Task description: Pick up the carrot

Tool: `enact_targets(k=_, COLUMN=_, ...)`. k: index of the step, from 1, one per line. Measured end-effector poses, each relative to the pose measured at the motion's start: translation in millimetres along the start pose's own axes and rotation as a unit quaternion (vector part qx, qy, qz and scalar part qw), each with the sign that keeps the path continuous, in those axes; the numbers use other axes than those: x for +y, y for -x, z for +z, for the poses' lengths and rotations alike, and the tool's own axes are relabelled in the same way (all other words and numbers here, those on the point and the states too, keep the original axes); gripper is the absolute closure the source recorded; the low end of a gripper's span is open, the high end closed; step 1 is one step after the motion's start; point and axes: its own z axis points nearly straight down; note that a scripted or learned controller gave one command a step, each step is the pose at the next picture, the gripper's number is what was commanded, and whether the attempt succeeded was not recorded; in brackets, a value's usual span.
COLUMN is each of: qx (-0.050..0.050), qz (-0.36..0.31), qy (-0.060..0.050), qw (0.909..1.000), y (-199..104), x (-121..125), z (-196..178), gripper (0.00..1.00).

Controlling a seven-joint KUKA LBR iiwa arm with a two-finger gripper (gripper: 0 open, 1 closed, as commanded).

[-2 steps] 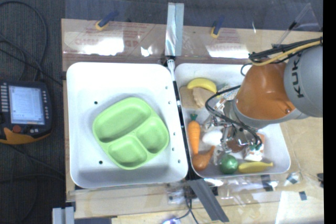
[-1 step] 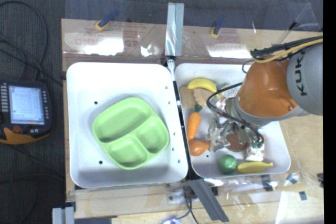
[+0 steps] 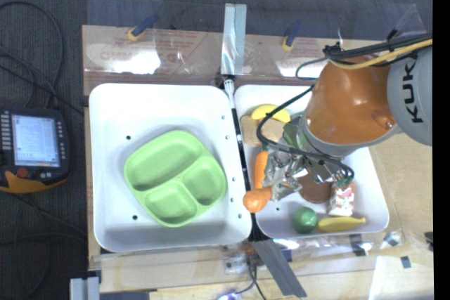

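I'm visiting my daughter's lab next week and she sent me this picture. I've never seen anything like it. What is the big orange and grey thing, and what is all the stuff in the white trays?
It is a robot arm, seen from a camera fixed above the bench and looking down at a slant. The arm reaches in from the right, and its gripper hangs over the right bin. That bin holds toy food: a carrot at its left edge, an orange ball-like piece below it, a green round piece, yellow pieces and a small carton. The left bin holds a green divided plate. The gripper sits right beside the carrot; whether it grips anything I cannot tell.
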Motion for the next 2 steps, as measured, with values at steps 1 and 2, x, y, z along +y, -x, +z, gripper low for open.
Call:
enact_targets(k=1, qx=-0.001, qz=-0.183, qy=-0.001, qw=0.9831, y=5.0, x=-63.4, z=-136.4, gripper=1.00)
enact_targets(k=2, qx=0.000, qz=-0.184, qy=0.001, qw=0.9829, y=5.0, x=-62.2, z=-134.6, gripper=0.00)
